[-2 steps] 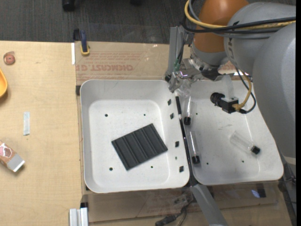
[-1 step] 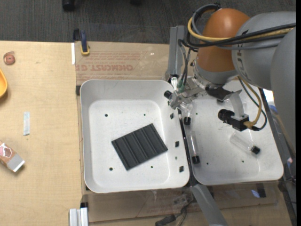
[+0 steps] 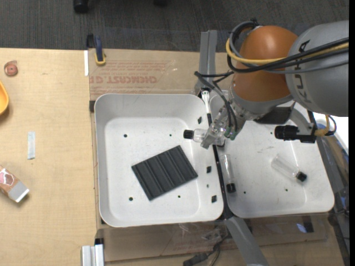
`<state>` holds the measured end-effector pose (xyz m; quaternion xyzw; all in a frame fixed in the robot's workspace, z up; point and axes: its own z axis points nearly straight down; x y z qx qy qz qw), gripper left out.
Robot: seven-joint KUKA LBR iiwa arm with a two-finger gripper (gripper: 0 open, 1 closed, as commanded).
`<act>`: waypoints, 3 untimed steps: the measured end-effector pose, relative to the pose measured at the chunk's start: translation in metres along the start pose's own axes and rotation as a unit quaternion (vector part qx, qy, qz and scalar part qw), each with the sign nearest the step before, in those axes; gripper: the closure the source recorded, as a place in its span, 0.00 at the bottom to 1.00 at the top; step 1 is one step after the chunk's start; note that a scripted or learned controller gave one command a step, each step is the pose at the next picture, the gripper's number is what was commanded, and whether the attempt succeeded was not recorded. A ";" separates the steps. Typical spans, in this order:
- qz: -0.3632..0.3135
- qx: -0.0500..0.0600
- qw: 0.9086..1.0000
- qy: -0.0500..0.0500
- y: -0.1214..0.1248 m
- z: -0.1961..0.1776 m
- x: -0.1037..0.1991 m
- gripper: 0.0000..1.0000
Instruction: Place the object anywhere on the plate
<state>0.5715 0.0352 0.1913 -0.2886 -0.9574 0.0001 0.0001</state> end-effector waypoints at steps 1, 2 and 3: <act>-0.254 -0.001 0.967 -0.001 0.045 -0.034 0.030 1.00; -0.278 -0.001 0.960 -0.001 0.114 -0.113 0.061 1.00; -0.193 -0.001 0.981 -0.001 0.153 -0.095 0.036 1.00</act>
